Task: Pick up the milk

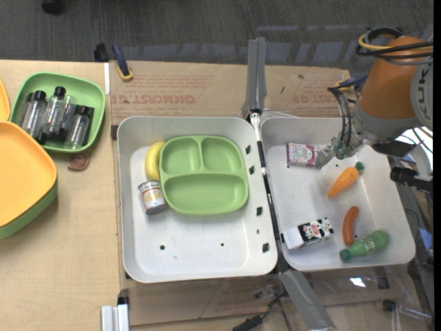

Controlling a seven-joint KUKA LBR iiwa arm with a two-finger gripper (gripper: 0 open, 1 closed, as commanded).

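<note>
Two white bins (131, 205): one milk (310, 232), one carrot (343, 180).

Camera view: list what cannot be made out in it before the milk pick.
- Gripper: too small and blurred to tell its finger state, camera view.
- Pink box: print too small to read.
- Milk: cow pattern visible, text unreadable.
- Banana: partly hidden behind the green divided plate.
- Orange plates: cut off by the left edge.
</note>
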